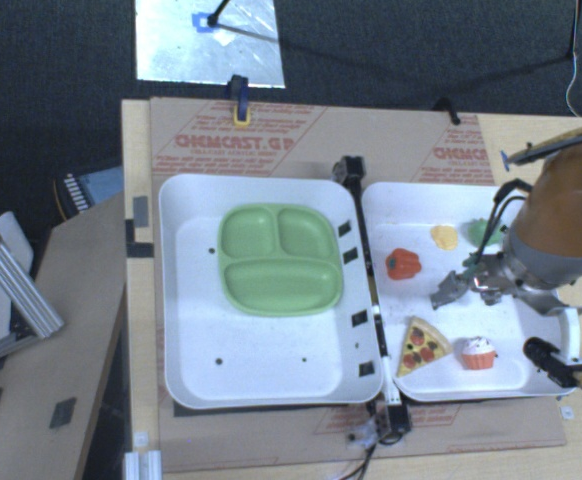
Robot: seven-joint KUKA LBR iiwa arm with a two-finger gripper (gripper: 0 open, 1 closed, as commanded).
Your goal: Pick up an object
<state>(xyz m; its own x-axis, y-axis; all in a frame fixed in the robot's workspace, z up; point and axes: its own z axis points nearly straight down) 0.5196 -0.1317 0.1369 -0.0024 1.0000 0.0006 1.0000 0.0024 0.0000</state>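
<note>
In the right bin (401, 213) lie a red pepper (403, 264), a small yellow piece (444, 236), a green toy (479, 231) partly hidden by the arm, a pizza slice (423, 345) and a cupcake (477, 353). My gripper (451, 290) reaches in from the right and hovers low over the bin's middle, right of the red pepper and above the pizza slice. I see nothing between its fingers.
The left bin (186, 358) holds a green divided plate (279, 259). A black divider with clips (363, 268) runs between the bins. The arm's grey and orange body (561, 218) covers the right bin's far right side.
</note>
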